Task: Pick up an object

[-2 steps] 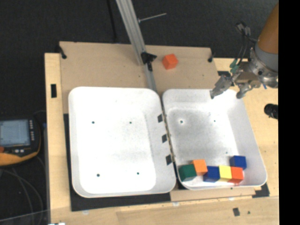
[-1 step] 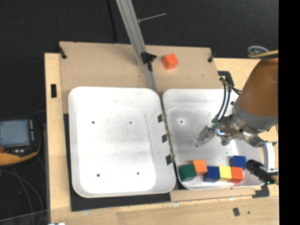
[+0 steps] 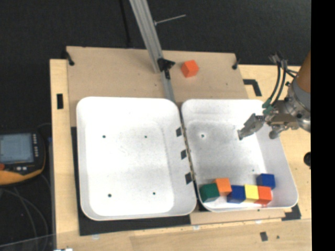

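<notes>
Several small cubes lie along the front edge of the right bin [image 3: 209, 119]: a green one [image 3: 209, 191], an orange one [image 3: 223, 185], a blue one [image 3: 236, 193], a yellow one [image 3: 252, 192], a red-orange one [image 3: 264, 194] and another blue one [image 3: 266, 180]. My gripper [image 3: 260, 130] hangs over the bin's right middle, well behind the cubes. It is open, its two fingers spread apart with nothing between them. The left finger [image 3: 248, 128] points down and left toward the bin floor.
The left bin [image 3: 131, 156] sits beside the right one, with a divider strip between them. A lone orange cube [image 3: 189, 68] rests on the brown board behind the bins. A metal pole [image 3: 149, 30] slants up from the back middle.
</notes>
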Action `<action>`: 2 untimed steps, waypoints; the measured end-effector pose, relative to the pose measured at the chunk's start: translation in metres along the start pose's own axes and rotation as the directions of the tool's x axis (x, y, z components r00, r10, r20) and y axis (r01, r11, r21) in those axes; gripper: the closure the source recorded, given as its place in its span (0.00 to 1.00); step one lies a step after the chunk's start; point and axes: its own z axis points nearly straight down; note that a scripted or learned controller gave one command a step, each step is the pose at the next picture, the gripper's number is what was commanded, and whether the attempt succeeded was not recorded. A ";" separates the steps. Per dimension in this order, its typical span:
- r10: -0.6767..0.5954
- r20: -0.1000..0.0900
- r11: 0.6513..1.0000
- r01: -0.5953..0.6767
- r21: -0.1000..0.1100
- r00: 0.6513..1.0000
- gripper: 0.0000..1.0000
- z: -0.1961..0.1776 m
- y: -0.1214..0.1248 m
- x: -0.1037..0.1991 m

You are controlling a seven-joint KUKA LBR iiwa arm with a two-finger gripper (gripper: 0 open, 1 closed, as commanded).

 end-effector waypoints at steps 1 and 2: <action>0.004 -0.004 1.000 -0.004 0.018 1.000 0.00 0.162 -0.022 0.008; -0.003 -0.003 1.000 0.003 0.006 1.000 0.00 0.138 -0.021 0.039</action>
